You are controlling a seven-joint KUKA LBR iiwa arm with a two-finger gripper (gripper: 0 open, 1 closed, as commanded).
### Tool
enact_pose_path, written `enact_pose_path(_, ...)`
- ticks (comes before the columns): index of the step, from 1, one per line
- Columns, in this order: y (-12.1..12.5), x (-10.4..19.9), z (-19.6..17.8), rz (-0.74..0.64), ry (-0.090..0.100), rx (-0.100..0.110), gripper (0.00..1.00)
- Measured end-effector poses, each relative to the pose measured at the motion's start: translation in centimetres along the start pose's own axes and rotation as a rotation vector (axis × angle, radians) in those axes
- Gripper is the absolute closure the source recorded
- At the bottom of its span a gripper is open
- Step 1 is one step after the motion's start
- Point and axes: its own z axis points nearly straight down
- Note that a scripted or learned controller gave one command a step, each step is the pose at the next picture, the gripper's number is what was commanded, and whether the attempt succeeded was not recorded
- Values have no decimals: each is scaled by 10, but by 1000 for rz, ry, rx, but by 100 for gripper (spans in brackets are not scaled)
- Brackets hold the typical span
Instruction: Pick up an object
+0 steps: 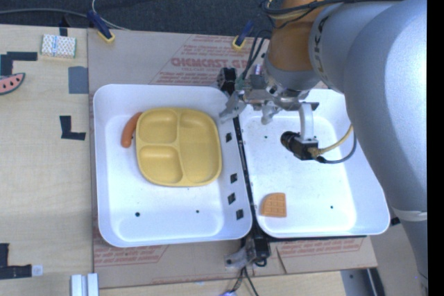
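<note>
A small orange waffle-textured piece (273, 205) lies flat on the floor of the right bin (361, 215), near that bin's front edge and close to the divide between the two bins. It sits well apart from the gripper (267, 109), which hangs over the rear of the right bin, beside the central divide; whether the gripper is wide, narrow or closed on anything cannot be told. The grey arm (374, 59), with its orange band (302, 24), enters from the right and covers the right bin's far corner. In the left bin (118, 218), a yellow compartment plate (178, 146) rests toward the rear, with three recesses facing up. An orange sausage-shaped object (127, 130) lies just beside the plate's left rim, apparently touching it. Both bins stand on a cardboard sheet (187, 62).
</note>
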Motion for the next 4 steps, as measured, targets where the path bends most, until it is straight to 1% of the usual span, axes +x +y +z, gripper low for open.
enact_pose_path(1, 0, 0, -9, -1, 0, 1, 100)
enact_pose_path(2, 0, 0, -9, -1, 0, 1, 0)
enact_pose_path(3, 0, 0, -18, -2, 1, 3, 100)
enact_pose_path(4, 0, 0, -18, -2, 0, 3, 0)
